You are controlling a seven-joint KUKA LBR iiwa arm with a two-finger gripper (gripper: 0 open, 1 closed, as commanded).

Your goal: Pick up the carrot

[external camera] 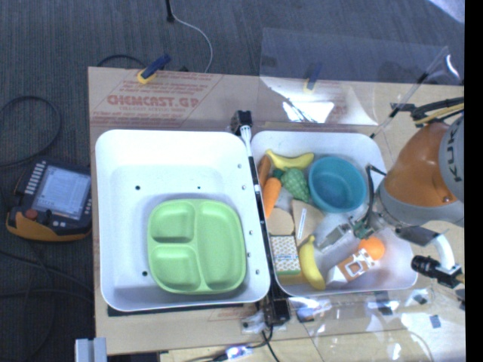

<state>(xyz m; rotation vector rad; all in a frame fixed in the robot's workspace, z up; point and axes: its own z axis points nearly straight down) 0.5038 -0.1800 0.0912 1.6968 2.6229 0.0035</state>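
Carrot (270, 195): the short orange piece I am to pick, lying in the right-hand white bin (392, 281) against its left wall. Its long axis runs roughly up and down in my camera view, tilted slightly. It rests free among the other play food, just below the yellow banana (287, 159).

Desk (162, 96), brown cardboard-topped, w/ two white bins side by side: left bin (121, 164) at 9 o'clock, right bin (392, 277) at 3.
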